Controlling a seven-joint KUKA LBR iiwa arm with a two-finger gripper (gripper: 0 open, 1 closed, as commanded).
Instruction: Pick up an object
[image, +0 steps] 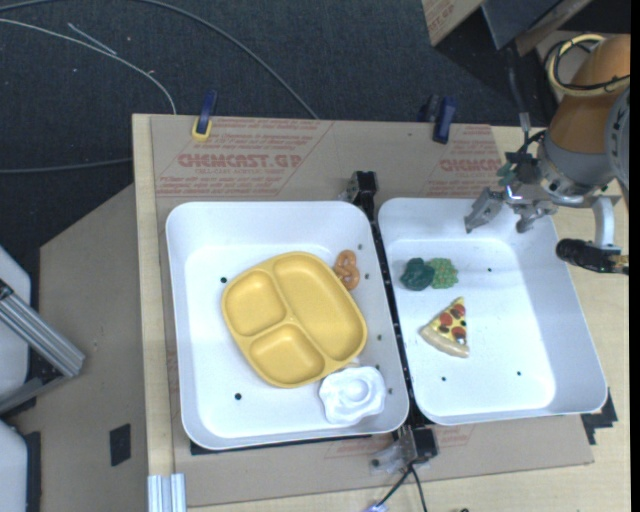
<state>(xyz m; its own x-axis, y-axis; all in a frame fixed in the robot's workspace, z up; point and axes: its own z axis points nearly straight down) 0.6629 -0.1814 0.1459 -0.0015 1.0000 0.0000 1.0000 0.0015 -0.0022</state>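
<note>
Gripper (503, 213) is hanging over the right bin's (560, 390) far edge, jaws spread wide, gripping nothing. Pizza slice (447, 327) and broccoli (428, 273) are lying mid-bin, well apart from it. Yellow divided plate (292, 318) is sitting in the left bin (190, 300).

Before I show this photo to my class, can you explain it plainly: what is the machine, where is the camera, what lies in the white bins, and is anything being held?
One camera looks down at a slant on a bench. The grey and orange robot arm reaches in from the right; its gripper hangs open over the right bin, holding nothing. That bin holds toy broccoli and a toy pizza slice. The left bin holds a yellow divided plate, a small pretzel and a white dish.
</note>
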